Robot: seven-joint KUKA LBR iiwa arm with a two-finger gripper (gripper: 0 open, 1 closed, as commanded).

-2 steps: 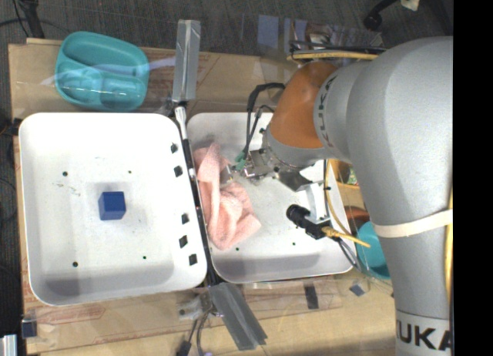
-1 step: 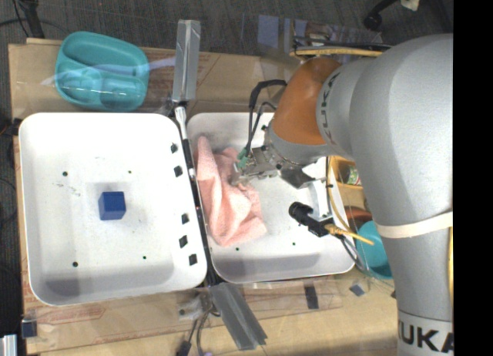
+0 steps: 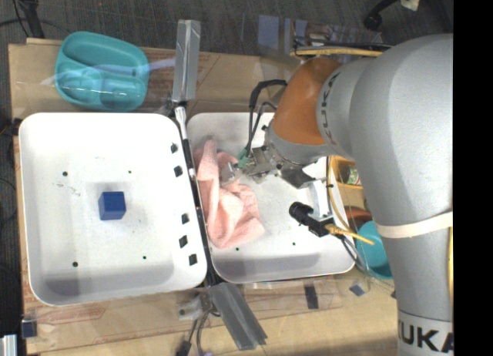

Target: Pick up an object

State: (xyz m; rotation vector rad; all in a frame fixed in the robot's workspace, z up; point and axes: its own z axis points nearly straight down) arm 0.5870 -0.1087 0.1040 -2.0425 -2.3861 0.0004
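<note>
A: What is obscured?

B: The arm (image 3: 400,154) covers most of the right bin (image 3: 269,258). The gripper (image 3: 248,163) sits low at the pink cloth (image 3: 227,200); whether its fingers are spread or closed on the cloth cannot be determined.

A: Materials and shapes?

B: The cloth is soft, crumpled, against the right bin's left wall. A small, hard-edged blue cube (image 3: 112,205) rests in the left bin (image 3: 46,146). A translucent teal container (image 3: 100,69) lies beyond the bins.
</note>
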